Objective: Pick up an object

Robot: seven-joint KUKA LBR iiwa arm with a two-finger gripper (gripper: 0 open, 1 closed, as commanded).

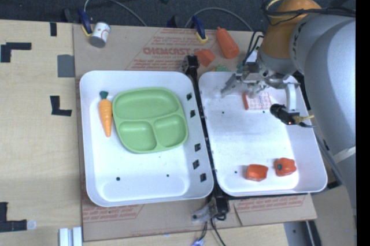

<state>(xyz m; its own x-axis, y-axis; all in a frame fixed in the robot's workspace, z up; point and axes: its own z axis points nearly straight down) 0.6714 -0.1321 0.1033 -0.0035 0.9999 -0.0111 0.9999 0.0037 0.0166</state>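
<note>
The gripper point(238, 79) hovers over the upper part of the right bin point(231, 141), and whether it is clenched or released cannot be told from here. Two orange-red toy pieces point(257, 172) point(285, 167) lie near that bin's lower edge. In the left bin point(92, 123), a toy carrot point(106, 114) lies just beside a green divided plate point(150, 119).

Cardboard sheet point(167, 51) under the bins: red print, reads "CHEMCAST"; more red print at its bottom edge, unreadable.
</note>
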